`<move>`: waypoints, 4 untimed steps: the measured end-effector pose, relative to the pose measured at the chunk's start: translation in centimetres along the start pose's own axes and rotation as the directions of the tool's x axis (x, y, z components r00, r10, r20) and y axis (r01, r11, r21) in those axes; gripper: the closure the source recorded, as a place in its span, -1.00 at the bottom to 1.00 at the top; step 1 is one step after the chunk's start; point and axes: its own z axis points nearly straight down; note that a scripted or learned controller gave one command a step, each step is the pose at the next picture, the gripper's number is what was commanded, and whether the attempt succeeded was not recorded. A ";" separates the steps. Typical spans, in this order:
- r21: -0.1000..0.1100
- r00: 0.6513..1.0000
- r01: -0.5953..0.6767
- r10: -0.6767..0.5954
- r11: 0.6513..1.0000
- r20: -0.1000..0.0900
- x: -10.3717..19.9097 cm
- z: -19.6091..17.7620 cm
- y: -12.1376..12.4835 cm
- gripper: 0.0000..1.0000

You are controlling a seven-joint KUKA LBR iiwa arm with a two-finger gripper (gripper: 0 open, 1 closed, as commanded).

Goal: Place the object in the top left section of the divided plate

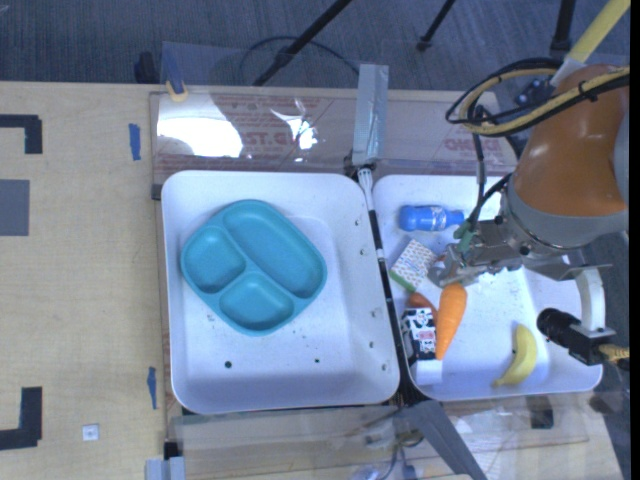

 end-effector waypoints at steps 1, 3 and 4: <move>-0.002 0.987 0.161 -0.161 0.987 0.001 4.1 -8.8 -0.6 1.00; -0.003 0.960 0.279 -0.279 0.960 0.001 12.4 -7.1 6.6 1.00; 0.000 0.924 0.383 -0.383 0.924 -0.001 16.3 10.3 3.0 1.00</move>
